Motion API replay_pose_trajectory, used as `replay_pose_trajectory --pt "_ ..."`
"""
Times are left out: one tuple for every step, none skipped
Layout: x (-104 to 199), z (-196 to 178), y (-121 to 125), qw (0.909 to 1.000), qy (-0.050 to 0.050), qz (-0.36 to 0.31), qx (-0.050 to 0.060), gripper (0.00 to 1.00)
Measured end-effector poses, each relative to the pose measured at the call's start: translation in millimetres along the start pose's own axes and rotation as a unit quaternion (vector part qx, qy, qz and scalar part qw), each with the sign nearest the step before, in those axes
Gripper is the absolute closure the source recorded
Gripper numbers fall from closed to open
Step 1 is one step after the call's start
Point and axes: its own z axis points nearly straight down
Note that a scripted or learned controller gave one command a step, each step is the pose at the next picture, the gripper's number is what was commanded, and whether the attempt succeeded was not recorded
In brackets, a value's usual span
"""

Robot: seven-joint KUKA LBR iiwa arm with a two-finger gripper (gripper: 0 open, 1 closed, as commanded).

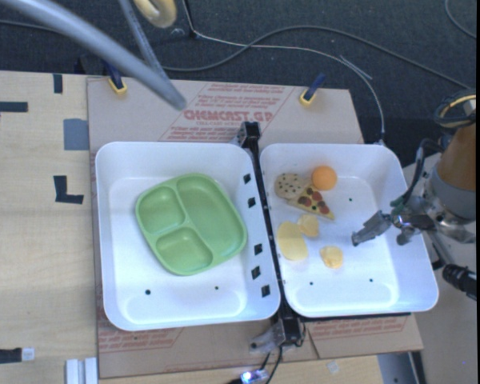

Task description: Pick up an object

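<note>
While the arm waits at the right edge, no toy has been picked up yet.

The grey two-finger gripper (382,229) hangs over the right side of the right white bin (412,294), and its fingers look spread apart with nothing between them. The small orange ball (324,178), the pizza slice toy (303,194) and the pale yellow pieces (292,242) lie near that bin's left edge. The green divided plate (192,222) sits in the left white bin (116,294). The reach, the grab and the lift are all left.
</note>
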Motion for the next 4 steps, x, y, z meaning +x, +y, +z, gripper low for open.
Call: replay_pose_trajectory --pt "0 -7 3 1.0000 -0.002 -0.002 -0.006 0.00" --pt "6 56 0 1.0000 -0.001 -0.002 -0.004 0.00" --pt "7 109 -1 1.0000 -0.001 -0.002 -0.005 0.00" --pt "8 97 0 1.0000 0.000 -0.003 -0.005 1.00"
